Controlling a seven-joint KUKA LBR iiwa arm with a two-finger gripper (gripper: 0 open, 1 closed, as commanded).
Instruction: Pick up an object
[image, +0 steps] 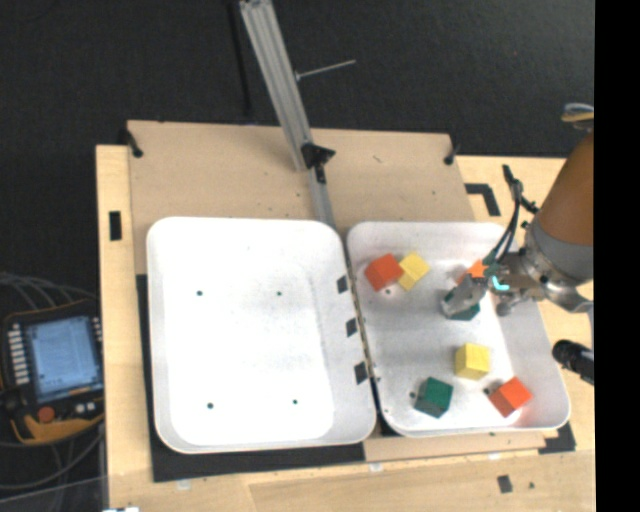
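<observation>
You are looking down on a counter carrying two white bins: the left bin is lying at 9 o'clock of the scene and the right bin at 3 o'clock. All the blocks are sitting in the right bin, and you are counting five clear ones: two yellow, two orange-red and one green. The first orange-red block is sitting at about 10 o'clock in that bin, touching a yellow block just to its 3 o'clock side; both are lying skewed to the bin walls, with no clear long axis, being near cubes. The second yellow block is resting toward 5 o'clock, the green block at 6 o'clock with its corners turned diagonally, and the second orange-red block at the 4 o'clock corner, also turned diagonally. The arm is reaching in from 3 o'clock, its orange band sloping down to the grey wrist, with the gripper pointing toward 9 o'clock and hanging low over the middle of the right bin. A small orange patch is showing at the gripper's 12 o'clock side; you cannot tell what it is. Whether the jaws are released or clenched, you cannot tell.
</observation>
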